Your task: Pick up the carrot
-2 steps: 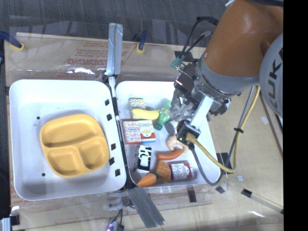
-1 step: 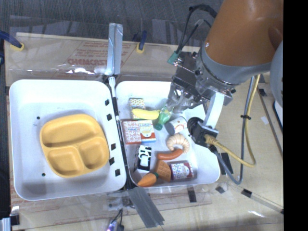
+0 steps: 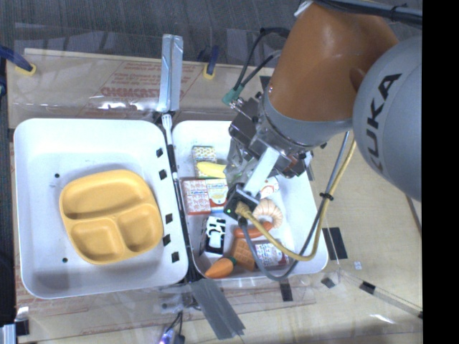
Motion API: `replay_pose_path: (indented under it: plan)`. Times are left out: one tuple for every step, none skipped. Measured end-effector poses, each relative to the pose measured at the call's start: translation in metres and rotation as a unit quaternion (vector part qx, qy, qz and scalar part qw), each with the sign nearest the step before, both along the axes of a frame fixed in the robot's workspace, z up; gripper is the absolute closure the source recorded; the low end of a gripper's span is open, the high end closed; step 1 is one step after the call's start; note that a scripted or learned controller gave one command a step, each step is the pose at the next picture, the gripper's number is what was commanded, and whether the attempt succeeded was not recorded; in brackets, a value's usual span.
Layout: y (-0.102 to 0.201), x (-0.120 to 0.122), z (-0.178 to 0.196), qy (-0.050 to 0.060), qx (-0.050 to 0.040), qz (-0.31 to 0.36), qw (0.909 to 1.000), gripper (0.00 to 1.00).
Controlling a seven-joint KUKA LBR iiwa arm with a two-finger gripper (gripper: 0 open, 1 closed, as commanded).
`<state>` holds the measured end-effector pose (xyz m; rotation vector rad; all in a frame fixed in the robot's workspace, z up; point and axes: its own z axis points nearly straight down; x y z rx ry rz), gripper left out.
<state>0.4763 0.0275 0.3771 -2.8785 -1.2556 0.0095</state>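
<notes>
Arm: big grey shell, smooth and rounded, with soft highlights. Black KUKA lettering runs along the grey link, and only part of it is readable. Orange band sits above the wrist: glossy, bulbous, amber-brown in this light. Below it is a grey ring, same finish as the link. The wrist plate is dark metal, angular and blocky, unlike the rounded shells. Thin black cables loop in at the wrist's side and end by a small green connector. Another black cable lies across the top of the orange shell. Gripper: grey metal hardware under the wrist, too cluttered to read detail.
</notes>
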Motion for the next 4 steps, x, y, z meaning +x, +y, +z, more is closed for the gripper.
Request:
replay_pose_path:
  plan:
    - [0.013, 0.001, 0.065, -0.005, -0.0003, -0.205, 0.9787, 1.0]
    - [0.031, 0.0, 0.064, -0.001, -0.0002, -0.09, 0.996, 1.0]
    - [-0.019, 0.0, 0.064, 0.0, 0.001, 0.129, 0.9917, 1.0]
    - [-0.011, 0.001, 0.064, 0.002, 0.0034, 0.414, 0.9101, 1.0]
